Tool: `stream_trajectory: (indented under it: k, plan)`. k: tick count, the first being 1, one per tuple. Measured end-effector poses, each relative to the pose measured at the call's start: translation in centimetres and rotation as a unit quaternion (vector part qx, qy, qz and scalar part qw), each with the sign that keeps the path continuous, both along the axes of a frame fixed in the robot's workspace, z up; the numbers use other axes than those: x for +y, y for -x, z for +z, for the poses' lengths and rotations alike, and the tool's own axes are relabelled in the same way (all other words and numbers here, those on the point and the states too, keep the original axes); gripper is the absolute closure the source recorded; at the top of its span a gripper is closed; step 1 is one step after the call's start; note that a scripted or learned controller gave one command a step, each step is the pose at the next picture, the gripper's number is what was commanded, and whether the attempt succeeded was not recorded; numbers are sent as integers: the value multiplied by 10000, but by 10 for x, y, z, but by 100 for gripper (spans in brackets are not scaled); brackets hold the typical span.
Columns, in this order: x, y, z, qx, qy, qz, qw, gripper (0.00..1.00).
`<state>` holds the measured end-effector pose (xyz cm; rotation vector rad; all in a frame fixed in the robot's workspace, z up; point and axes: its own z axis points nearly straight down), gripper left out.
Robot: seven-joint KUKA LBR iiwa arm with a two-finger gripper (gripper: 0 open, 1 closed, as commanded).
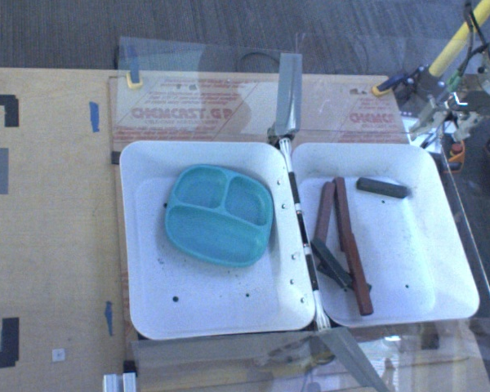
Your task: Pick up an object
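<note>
A teal divided plate (220, 215) lies flat in the left white bin (143, 243), slightly left of its middle. In the right white bin (445, 260), a long brown stick (351, 247) runs from the back to the front left. A shorter brown stick (324, 212) lies beside it on the left. A dark grey block (382, 188) rests near the back wall. A dark, slim tool-like piece (333, 266) lies against the left wall, partly under the long stick.
A grey metal post (290, 96) stands behind the seam between the bins, on a clear sheet with red print (188, 113). A yellow rod and tangled cables (449, 96) crowd the far right corner. Wooden bench top (41, 219) stretches to the left.
</note>
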<state>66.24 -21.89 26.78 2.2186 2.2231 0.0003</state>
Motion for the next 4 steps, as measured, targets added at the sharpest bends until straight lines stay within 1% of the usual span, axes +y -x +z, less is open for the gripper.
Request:
stream_trajectory:
  k: [1, 2, 3, 4]
  plan:
    - [-4, 68, -117, 3, 0, 147, 9999, 0]
    - [27, -10, -170, -77, 43, 408, 9991, 0]
    - [26, -10, -169, -75, 41, 703, 9975, 0]
    - [33, -9, -169, -84, 66, 1063, 9943, 0]
